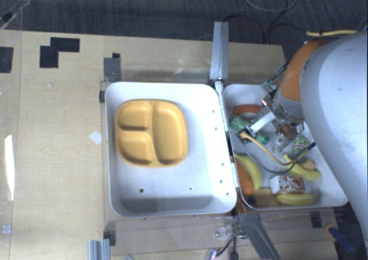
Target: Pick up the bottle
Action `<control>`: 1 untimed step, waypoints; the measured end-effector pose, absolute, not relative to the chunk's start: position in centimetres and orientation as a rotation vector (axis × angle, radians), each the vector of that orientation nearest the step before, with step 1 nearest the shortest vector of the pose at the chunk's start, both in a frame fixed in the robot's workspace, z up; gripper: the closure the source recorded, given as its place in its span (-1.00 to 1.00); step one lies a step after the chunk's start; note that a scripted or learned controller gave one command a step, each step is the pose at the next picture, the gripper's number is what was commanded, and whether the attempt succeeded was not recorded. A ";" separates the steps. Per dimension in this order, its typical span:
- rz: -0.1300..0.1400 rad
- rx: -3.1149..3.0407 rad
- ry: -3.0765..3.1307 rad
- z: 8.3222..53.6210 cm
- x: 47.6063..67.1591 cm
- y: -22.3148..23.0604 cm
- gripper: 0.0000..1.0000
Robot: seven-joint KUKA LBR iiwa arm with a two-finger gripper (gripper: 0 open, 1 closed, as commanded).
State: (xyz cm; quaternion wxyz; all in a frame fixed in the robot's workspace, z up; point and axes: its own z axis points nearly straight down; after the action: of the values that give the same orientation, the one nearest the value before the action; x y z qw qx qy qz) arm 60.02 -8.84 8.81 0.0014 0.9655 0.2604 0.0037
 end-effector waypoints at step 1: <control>-0.017 3.079 0.652 8.9 64.4 -8.4 -1.00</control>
State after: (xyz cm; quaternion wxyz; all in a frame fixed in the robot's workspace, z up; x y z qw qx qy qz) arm 64.39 -8.37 8.93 -0.0028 0.9783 0.2072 -0.0053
